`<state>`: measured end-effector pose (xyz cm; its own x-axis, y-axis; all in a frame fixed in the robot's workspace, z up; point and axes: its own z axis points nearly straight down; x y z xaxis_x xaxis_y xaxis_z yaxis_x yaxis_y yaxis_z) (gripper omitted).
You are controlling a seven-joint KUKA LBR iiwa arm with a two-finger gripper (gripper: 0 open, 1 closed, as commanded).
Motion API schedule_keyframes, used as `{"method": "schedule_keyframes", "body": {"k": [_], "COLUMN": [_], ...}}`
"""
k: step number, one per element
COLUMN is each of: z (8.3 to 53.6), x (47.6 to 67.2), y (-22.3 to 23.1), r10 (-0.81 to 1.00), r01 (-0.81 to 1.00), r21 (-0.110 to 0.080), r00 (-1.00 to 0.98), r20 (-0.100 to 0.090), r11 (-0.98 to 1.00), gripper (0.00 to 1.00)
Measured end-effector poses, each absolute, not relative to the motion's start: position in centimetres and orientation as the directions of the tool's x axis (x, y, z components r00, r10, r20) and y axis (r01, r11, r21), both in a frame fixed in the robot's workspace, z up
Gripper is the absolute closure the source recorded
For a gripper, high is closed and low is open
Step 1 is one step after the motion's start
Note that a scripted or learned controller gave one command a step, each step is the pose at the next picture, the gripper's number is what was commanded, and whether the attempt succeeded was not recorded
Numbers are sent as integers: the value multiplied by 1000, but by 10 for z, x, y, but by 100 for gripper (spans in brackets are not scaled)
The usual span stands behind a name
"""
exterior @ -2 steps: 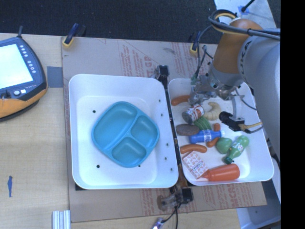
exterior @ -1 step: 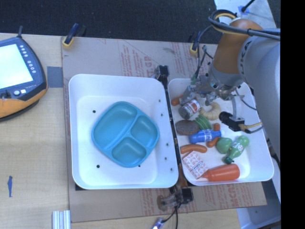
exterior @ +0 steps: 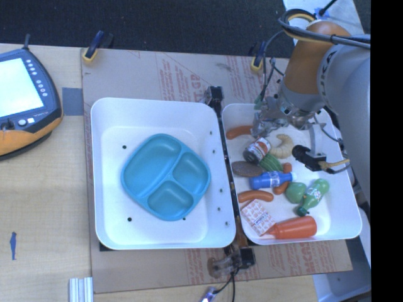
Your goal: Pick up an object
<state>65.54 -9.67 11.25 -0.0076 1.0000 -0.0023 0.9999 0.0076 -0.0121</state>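
My gripper (exterior: 263,128) hangs over the far part of the right bin (exterior: 343,226), which holds a heap of toy food. Just below the gripper lies a small can with a red label (exterior: 257,150), and a pale banana-shaped piece (exterior: 283,145) rests to the can's right. An orange sausage (exterior: 238,131) lies to the gripper's left by the bin wall. Nearer the front are a brown oval piece (exterior: 244,168), a blue bottle (exterior: 271,180), a green bottle (exterior: 313,194) and an orange carrot-like piece (exterior: 293,228). Nothing shows as held.
The left bin (exterior: 107,228) holds a blue divided plate (exterior: 165,176). A second sausage (exterior: 255,196), a green pepper (exterior: 294,192) and a white and red packet (exterior: 257,217) also lie in the right bin. A tablet-like pendant (exterior: 22,99) sits at the bench's far left.
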Motion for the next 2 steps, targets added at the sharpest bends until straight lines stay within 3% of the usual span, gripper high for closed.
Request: {"method": "schedule_keyframes", "body": {"k": [1,2], "z": [112,93], "x": [655,655], "y": [-97,-95], "r10": [1000,1000], "r01": [1000,1000], "r21": [-12,-9], "r00": [-8,-6], "r20": [-2,-3], "r11": [8,5], "gripper": [0,0]}}
